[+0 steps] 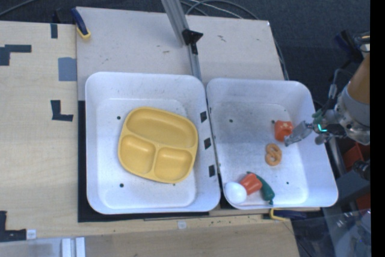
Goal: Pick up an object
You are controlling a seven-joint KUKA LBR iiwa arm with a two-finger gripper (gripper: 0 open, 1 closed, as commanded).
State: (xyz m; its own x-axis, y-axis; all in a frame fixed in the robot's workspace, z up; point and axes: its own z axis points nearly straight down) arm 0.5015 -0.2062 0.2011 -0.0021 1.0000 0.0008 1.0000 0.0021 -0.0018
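My gripper [299, 134] reaches into the right bin [313, 189] from its right side, low over the floor. A small orange-red object [282, 128] sits just left of its tip, very close or touching. A tan pretzel-shaped piece [273, 154] lies a little below that. Near the bin's front edge rest a red vegetable with a green end [256, 183] and a white egg [235, 192]. Nothing is visibly held by the gripper.
A yellow divided plate [158, 144] lies in the middle of the left bin [96, 189]. A grey slanted pole [174, 3] rises behind the bins. Cables run across the dark floor at the back.
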